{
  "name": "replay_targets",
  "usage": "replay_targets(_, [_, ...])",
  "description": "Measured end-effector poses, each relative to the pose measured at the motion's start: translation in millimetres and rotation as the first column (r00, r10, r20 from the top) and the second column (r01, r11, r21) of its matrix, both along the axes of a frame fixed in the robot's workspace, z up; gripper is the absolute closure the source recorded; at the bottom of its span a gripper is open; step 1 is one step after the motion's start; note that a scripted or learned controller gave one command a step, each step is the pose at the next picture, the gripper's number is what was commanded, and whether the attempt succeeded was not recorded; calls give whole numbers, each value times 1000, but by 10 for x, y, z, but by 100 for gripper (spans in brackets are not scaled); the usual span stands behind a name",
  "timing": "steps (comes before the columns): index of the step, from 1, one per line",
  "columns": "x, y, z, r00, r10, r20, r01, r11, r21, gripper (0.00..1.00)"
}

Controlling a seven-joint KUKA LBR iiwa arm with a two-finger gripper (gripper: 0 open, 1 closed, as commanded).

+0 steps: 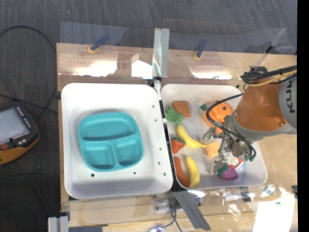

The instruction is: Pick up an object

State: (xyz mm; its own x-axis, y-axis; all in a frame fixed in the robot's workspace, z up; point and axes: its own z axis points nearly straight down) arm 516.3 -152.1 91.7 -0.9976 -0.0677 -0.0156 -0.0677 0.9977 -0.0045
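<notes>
The desk (96,57) carries two white bins. The left bin (72,110) holds a teal divided tray (111,140). The right bin (258,170) holds toy food: two bananas (189,138), an orange (219,113) and purple grapes (228,173). The gripper (226,154) hangs just above the grapes; its state cannot be determined

The tool (227,154) hangs above purple grapes (228,173) in the right bin (258,175).
</notes>
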Motion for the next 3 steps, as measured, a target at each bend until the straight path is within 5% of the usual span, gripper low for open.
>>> replay_targets(1, [1315,-170,-16,999,-42,0,42,999,2,0])
replay_targets(2, [1334,-169,114,999,-41,5,41,999,-1,100])
replay_targets(3, [1537,122,1342,987,-161,-9,161,987,4,100])
